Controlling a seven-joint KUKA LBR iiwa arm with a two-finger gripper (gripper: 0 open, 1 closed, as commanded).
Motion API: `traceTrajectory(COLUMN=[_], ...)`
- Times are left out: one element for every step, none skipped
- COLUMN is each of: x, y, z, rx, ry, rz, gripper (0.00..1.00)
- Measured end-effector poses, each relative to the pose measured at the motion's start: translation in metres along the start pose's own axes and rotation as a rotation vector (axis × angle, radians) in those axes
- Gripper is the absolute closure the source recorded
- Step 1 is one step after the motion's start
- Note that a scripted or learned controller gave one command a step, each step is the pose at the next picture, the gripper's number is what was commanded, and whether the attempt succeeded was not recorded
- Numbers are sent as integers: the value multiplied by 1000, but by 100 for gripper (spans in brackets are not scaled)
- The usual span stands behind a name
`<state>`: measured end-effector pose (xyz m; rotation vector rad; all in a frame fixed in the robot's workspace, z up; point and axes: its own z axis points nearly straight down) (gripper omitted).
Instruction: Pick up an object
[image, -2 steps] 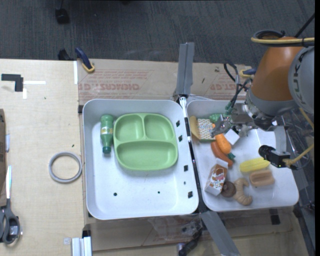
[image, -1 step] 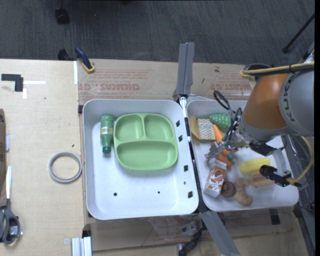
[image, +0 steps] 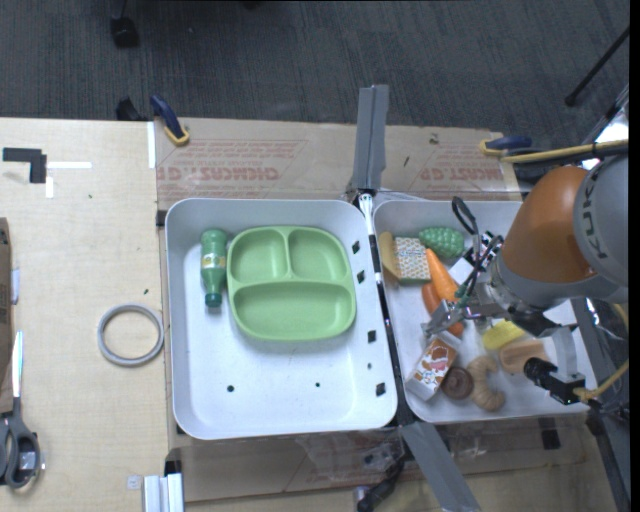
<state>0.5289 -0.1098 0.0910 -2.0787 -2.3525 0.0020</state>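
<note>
In the right bin (image: 400, 300), jaws over an orange carrot (image: 440, 283).

In the left bin (image: 190, 380) a divided plate (image: 292, 282) lies toward the far side with a bottle (image: 213, 265) just to its left, while the right bin (image: 405, 330) holds a carrot (image: 440, 278), a small carton (image: 432, 368) nearer, and a sponge (image: 409, 258) farther left.
</note>
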Motion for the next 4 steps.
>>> traceTrajectory(x=[-4,-6,57,45], y=[45,45,83,31], z=[-1,-10,-101,-114], rx=[-2,-3,-2,1], ry=[-1,-2,-2,-2], rz=[-6,-3,63,-11], gripper=[0,100,100,100])
